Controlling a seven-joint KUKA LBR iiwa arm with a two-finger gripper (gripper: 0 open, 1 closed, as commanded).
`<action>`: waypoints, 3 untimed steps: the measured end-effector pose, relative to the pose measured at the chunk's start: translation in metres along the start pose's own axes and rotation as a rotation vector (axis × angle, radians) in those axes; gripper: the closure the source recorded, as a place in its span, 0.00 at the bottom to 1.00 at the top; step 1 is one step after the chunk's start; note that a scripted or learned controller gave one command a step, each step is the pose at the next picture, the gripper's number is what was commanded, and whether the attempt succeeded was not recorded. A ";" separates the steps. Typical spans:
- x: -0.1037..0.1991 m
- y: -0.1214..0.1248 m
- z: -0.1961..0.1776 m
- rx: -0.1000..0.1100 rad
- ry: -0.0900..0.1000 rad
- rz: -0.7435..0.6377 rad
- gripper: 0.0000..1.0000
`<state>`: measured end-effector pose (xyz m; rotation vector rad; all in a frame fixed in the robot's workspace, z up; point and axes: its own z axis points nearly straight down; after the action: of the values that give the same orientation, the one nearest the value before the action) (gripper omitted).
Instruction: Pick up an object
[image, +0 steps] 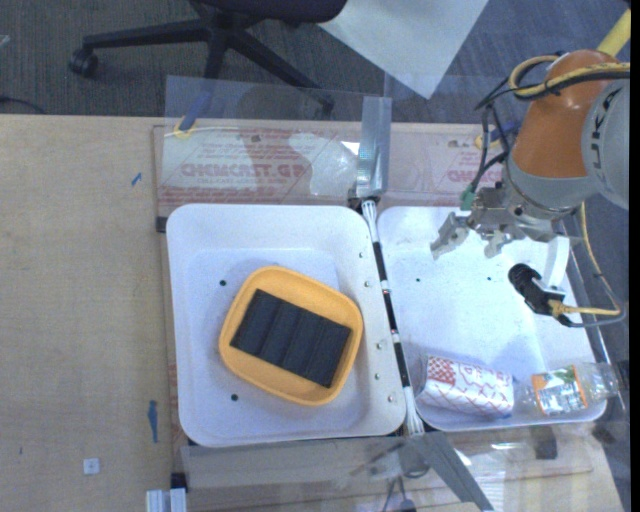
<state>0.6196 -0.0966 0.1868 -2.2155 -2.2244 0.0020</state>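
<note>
A tan bench (70, 300) bears two white bins (190, 330). The gripper (470, 238) hangs open and unladen above the right bin (450, 300); behind, grey carpet and a chair base (200, 45).

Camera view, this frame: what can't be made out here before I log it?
- Gripper: the grey arm with the orange band covers its top, so the finger state is unclear.
- Clear plastic bottle with an orange label in the right white bin: its right end blends into the bin's rim; label too small to read.
- Red-and-white patterned packet: print too small to read.
- Yellow tray holding dark rectangular blocks in the left white bin: block material unclear.
</note>
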 end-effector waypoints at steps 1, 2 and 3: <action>-0.083 -0.057 0.000 -0.002 0.000 -0.332 0.00; -0.056 -0.140 0.087 -0.003 -0.001 -0.183 0.00; -0.113 -0.140 0.075 -0.005 -0.003 -0.133 0.00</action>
<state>0.4795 -0.2099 0.1121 -2.0669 -2.3705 -0.0008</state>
